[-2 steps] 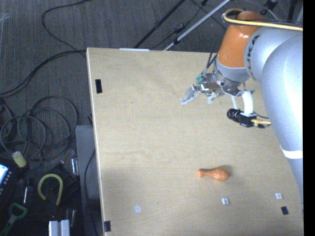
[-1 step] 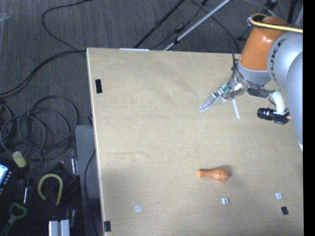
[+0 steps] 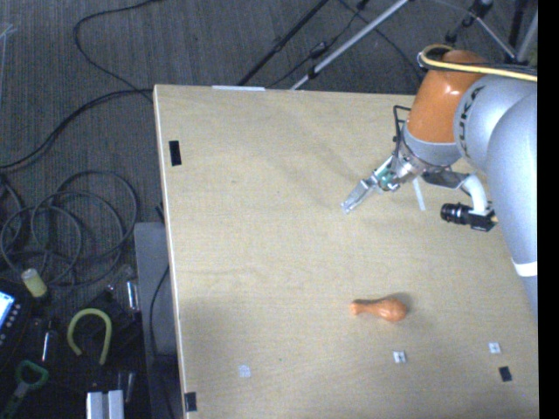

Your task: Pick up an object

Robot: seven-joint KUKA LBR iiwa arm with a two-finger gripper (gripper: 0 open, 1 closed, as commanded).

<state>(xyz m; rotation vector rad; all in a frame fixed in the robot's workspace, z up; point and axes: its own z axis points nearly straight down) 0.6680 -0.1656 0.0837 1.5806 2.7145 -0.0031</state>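
Item 1, arm: grey w/ orange band, reaching in over the table. Item 2, jaws: the gripper hangs above bare wood w/ pale translucent fingers pointing down-left; they read as close together, narrow, nothing between them, tho the tips are small and faint so gap is approx. Item 3, target: one orange pear-shaped object, thin neck to the left, fat end to the right, lying flat on the table, below the jaws in the view and slightly to their right, well apart from them, not touched. Misc: small square markers on the wood beyond the object, farther from the jaws; cables on the floor far to the jaws' left, irrelevant. Status, judged: pick not yet begun. Risks, judged: (a) jaws look too narrow to straddle the fat end, so a descent w/o opening would press on top and shove the object away; (b) rounded body prob. rolls or squirts out if pinched off-centre; (c) closing on the thin neck gives poor hold, fat end may swing and drop on lift; (d) descending where the jaws hang now closes on bare table, empty grab.
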